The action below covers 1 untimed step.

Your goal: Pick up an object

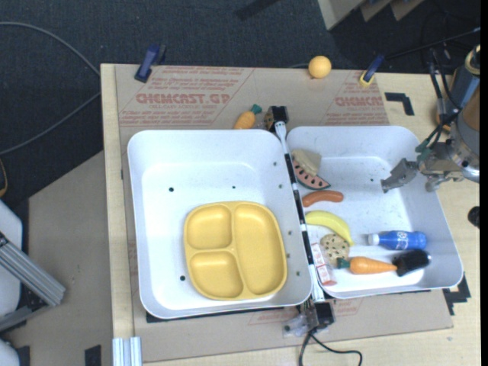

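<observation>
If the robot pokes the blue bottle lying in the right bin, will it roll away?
Probably a little. The blue bottle lies on its side and looks round, so a sideways nudge would likely roll it. It seems small and probably light. The black brush and carrot just below it might stop it.

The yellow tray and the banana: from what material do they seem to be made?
The yellow tray looks like moulded plastic with a matte finish: one even colour, rounded edges, three pressed compartments. The banana is probably a plastic toy: its yellow is smooth and uniform, without spots. The picture is too small to be certain.
</observation>
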Tool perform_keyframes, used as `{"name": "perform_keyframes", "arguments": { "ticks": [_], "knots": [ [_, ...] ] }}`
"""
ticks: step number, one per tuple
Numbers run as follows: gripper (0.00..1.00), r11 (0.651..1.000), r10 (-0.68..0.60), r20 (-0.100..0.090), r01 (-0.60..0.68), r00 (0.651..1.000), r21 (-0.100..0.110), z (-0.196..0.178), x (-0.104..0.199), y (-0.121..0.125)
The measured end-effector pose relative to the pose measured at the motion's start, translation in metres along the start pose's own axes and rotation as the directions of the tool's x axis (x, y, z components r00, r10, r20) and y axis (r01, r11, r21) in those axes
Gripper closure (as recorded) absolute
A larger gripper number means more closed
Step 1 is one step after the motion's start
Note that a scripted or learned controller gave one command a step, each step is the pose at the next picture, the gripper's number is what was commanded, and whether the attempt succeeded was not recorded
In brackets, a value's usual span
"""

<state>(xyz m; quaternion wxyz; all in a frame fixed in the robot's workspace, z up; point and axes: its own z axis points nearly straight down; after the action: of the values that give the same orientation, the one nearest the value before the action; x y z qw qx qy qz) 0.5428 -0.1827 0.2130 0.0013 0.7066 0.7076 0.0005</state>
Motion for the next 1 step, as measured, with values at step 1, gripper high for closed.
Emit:
{"name": "perform_keyframes", "arguments": {
  "ticks": [1],
  "knots": [
    [0.00,1.000,0.000,-0.002,0.000,1.000,0.004,0.0710,0.0627,-0.0107]
  ]
}}
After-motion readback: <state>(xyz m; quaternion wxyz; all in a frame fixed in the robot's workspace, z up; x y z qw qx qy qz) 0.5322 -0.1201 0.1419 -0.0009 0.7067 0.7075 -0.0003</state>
